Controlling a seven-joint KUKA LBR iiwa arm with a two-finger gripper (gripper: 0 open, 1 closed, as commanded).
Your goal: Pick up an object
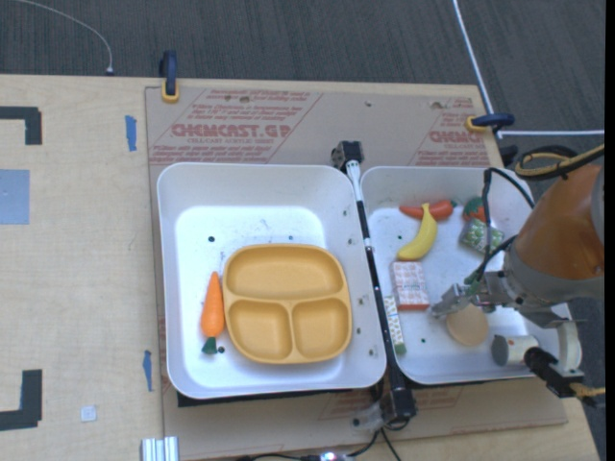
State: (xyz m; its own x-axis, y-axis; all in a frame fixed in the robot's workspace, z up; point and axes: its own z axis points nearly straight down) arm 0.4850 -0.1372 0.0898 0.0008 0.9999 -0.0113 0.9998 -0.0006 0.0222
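Gripper hovering low in right bin, nothing lifted

Carrot [212, 305] is lying in the left bin [183, 200], just beside the yellow divided plate [286, 301], long axis running near to far, green end toward the camera. Banana [420, 235] is sitting in the right bin [384, 185], curved, long axis running near to far, with a red item [426, 209] just beyond it and a printed card [410, 285] just nearer. Gripper [452, 302] is hanging low over the bin floor, just beside a tan round object [468, 328]; its opening cannot be told here, and no object is showing between the tips. Judgement: pick is not done; closing on a target and lifting are both remaining.
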